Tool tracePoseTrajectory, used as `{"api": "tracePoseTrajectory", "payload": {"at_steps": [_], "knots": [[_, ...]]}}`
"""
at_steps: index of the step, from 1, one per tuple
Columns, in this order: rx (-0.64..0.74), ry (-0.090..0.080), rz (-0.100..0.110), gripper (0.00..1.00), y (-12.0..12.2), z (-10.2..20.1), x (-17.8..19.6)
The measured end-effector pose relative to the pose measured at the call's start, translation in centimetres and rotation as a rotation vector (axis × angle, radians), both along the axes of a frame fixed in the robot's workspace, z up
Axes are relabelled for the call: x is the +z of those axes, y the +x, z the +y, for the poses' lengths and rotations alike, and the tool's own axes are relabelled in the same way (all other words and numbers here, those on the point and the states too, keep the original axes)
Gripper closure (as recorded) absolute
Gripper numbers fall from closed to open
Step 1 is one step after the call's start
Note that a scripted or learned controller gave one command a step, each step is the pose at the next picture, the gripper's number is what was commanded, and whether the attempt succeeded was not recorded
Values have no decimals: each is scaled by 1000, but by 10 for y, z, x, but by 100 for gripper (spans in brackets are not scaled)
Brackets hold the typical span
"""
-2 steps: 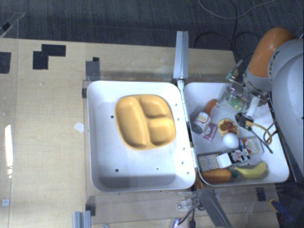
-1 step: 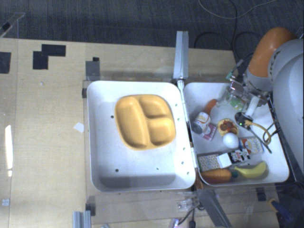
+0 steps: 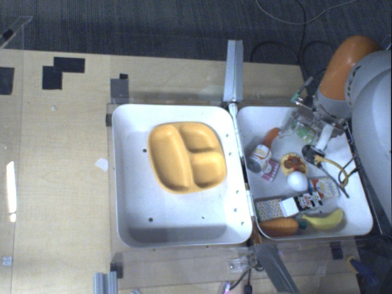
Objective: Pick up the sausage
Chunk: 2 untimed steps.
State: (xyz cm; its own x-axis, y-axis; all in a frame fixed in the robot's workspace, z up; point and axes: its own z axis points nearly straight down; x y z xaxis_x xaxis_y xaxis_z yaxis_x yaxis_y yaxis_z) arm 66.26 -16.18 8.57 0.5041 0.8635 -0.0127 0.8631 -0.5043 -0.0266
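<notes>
The claw [image 3: 309, 136] sits at the upper right of the frame, low over the top part of the right bin [image 3: 366, 224], w/ the grey arm [image 3: 373, 109] and its orange band behind it. I can't tell how wide it stands or whether it has hold of anything; wires and brackets clutter that spot.

Going left to right: the left bin [image 3: 128, 182] holds a yellow divided tray [image 3: 187, 156], centre of frame. Past the divider, the right bin is crowded: a small cup [image 3: 261, 154] and a packet [image 3: 269, 170] near its left wall, a round red-and-yellow item [image 3: 293, 162] and a white ball [image 3: 297, 180] mid-bin, a patterned box [image 3: 269, 209] lower down, a banana [image 3: 323, 220] at lower right.

The sausage, as I read it, is the orange-brown piece [image 3: 280, 226] at the bottom edge of the right bin, just beside the banana and under the box. Another orange bit [image 3: 272, 135] lies by the claw, so I'm not 100% sure which it is.

Step, imo: approach, no pickup yet. The claw is well apart from that lower piece. Next move needs a shift toward the bottom of the frame, then a descent lined up across the narrow width, clear of banana and box.

Hard to read: the claw tips, small items under the arm, and the arm itself, cut off at the right edge.
</notes>
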Motion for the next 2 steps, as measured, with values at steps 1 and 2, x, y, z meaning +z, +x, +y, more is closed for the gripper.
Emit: {"api": "tracePoseTrajectory", "payload": {"at_steps": [1,2], "knots": [[-303,-6,-34,0,-32,42,111],[-338,-6,-34,0,-13,79,1]]}}
